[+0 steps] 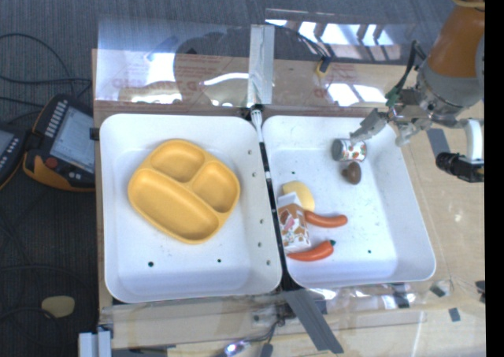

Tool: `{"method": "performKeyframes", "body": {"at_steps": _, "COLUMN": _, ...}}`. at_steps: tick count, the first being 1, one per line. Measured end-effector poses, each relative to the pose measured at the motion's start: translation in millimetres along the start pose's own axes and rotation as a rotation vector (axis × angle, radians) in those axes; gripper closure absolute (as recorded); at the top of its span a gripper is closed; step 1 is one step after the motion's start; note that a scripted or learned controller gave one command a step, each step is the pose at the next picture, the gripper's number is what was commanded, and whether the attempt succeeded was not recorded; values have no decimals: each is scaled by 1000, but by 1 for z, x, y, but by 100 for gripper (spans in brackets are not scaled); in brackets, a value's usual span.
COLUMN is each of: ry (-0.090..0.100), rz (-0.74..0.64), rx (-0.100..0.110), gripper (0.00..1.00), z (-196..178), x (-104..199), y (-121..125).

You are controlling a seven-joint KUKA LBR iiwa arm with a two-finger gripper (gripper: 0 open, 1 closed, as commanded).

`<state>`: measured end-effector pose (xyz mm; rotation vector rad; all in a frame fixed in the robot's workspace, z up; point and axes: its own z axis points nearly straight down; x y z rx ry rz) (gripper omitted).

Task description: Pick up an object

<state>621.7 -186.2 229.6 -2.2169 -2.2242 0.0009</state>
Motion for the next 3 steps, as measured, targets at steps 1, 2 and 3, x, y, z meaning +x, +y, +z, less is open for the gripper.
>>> {"method": "performKeyframes", "body": {"at_steps": 1, "ry": 12, "rz": -11, "rx": 4, "gripper": 0, "z": 136, "x": -23, "y": 47}}
{"method": "performKeyframes", "body": {"at_steps": 2, "ry": 4, "rz": -10, "rx": 2, "gripper": 100, "z": 124, "x": -25, "y": 47}}
{"method": "performKeyframes", "body": {"at_steps": 3, "ry": -1, "rz": 0, "rx": -2, "gripper": 100, "z": 37, "x": 39, "y": 48}}
